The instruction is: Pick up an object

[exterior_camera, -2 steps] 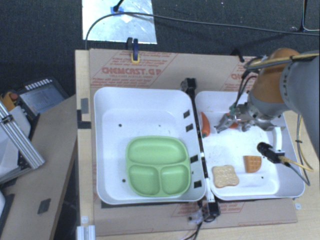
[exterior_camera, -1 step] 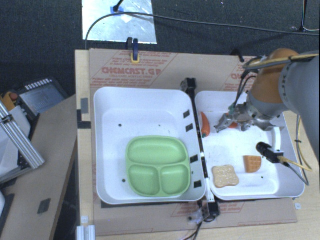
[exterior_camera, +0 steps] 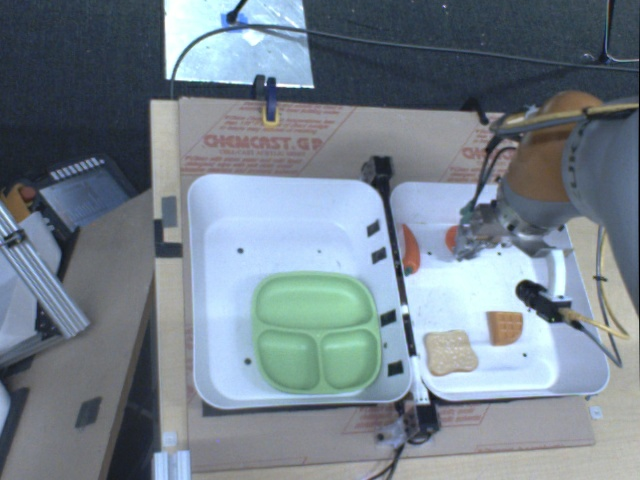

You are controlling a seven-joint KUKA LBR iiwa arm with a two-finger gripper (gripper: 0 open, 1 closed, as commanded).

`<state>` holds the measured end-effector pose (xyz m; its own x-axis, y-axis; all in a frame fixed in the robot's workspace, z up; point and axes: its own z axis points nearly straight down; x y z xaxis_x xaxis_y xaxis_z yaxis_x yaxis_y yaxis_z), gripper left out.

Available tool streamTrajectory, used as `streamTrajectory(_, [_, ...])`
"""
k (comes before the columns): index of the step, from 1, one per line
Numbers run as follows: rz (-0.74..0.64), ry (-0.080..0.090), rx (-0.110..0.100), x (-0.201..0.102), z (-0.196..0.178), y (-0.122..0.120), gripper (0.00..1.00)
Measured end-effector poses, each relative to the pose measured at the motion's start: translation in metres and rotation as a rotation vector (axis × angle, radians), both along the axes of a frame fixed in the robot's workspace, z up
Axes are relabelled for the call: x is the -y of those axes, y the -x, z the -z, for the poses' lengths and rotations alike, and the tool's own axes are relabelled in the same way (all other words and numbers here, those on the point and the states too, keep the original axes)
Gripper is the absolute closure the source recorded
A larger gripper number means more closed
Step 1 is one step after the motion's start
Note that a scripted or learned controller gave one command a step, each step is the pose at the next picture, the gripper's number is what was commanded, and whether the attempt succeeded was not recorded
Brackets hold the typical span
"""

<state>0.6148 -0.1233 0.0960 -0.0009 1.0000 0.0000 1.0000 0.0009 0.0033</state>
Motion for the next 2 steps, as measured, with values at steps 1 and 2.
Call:
streamTrajectory(1, [-0.002,0.001,0.001,0.001,-0.063,0.001,1.0])
streamTrajectory(2, [-0.003,0.001,0.001,0.004,-0.126,0.0,1.0])
